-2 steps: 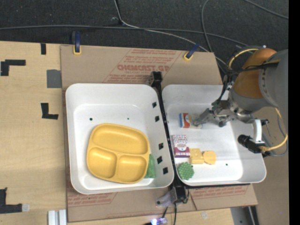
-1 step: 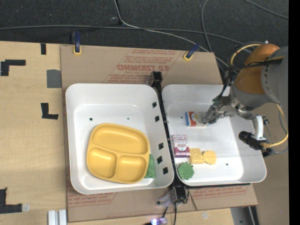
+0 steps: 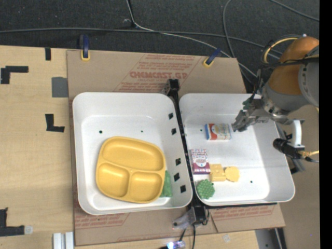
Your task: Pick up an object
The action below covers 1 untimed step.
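In the right bin (image 3: pixel 270 191) lie a small white carton with a blue and red label (image 3: pixel 217 132), a purple and white packet (image 3: pixel 199 160), a yellow cheese-like piece (image 3: pixel 225 174) and a green bumpy ball (image 3: pixel 205 189). My gripper (image 3: pixel 241 122) hangs over the right bin's upper part, just right of the white carton, with nothing visible between its fingers. The grey arm with its orange band (image 3: pixel 295 61) reaches in from the right.
The left bin (image 3: pixel 85 110) holds a yellow three-compartment tray (image 3: pixel 129 168) with a green item (image 3: pixel 167 184) at its right edge. A black divider (image 3: pixel 179 139) runs between the bins. Cables cross the dark backdrop above. Both bins sit on a cardboard sheet (image 3: pixel 155 74).
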Available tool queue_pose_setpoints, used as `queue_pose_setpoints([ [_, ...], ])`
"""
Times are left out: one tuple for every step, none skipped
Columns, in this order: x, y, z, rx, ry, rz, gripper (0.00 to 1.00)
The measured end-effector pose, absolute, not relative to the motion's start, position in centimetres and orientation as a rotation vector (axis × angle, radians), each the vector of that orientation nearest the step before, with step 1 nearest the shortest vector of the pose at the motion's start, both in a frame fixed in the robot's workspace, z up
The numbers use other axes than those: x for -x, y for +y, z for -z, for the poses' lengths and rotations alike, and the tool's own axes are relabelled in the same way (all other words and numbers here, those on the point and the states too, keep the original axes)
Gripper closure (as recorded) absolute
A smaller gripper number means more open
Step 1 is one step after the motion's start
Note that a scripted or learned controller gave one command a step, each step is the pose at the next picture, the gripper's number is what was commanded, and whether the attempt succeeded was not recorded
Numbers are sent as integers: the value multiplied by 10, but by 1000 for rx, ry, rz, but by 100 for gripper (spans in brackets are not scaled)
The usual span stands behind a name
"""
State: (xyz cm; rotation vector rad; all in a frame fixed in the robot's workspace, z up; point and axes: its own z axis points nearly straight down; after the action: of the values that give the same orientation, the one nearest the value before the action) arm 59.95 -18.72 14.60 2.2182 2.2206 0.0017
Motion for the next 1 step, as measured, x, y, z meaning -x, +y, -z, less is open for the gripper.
queue_pose_setpoints([
  [-602,-186,-189,-2218,2221,-3,100],
])
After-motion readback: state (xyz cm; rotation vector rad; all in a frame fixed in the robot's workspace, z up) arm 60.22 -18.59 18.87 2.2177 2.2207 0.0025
